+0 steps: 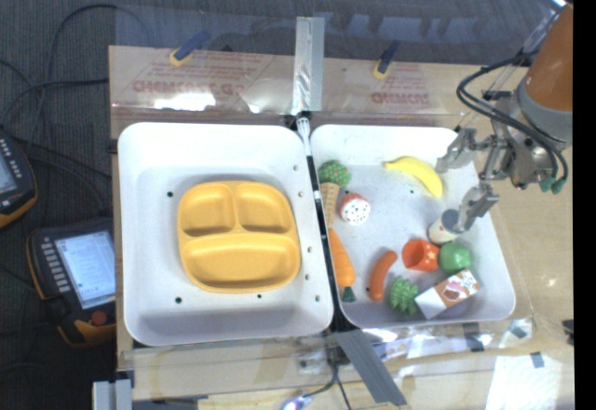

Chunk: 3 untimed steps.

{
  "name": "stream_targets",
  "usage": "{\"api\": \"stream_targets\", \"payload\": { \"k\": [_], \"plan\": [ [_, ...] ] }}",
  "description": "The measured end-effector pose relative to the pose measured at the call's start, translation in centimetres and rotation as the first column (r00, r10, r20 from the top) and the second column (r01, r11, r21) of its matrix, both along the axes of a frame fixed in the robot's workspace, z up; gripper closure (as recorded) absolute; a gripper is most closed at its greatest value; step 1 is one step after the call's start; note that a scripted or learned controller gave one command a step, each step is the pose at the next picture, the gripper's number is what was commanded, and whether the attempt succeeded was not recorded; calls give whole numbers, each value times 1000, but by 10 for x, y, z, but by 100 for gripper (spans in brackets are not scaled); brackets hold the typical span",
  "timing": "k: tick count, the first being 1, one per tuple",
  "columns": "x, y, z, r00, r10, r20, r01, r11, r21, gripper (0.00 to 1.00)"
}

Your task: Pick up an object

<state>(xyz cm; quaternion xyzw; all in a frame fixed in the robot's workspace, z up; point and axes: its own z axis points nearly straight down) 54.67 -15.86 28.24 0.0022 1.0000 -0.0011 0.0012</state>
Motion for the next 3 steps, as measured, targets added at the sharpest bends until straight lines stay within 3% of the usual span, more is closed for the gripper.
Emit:
{"api": "stream_targets", "payload": {
  "k": [1,2,3],
  "plan": [
    [30,-19,-113,995,97,-2,-97,995,0,0],
    [116,-33,-190,999,46,2,-46,999,-1,0],
    [122,-26,-191,999,-43,-4,43,999,0,0]
  ]
}}
